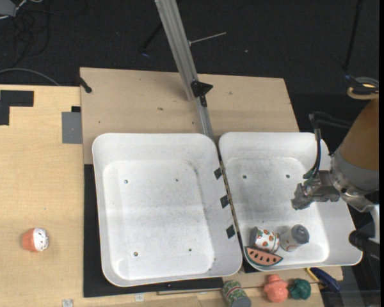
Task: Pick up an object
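Note:
In the right bin (269, 147), three small objects lie near the front wall. They are a white toy with red spots (264, 239), a grey cylinder-like piece (297, 235) and a watermelon slice (264, 258) leaning on the front rim. My gripper (305, 196) hangs over the right part of this bin, a little behind the grey piece and apart from it. The grey arm with its orange band (366, 139) reaches in from the right.
The left bin (155, 147) adjoins the right one. A red and white ball (35, 240) rests on the wooden surface at the far left. A small can (232, 293), a pink toy (275, 288) and a green toy (299, 288) lie before the right bin. A metal rail (182, 50) slants behind.

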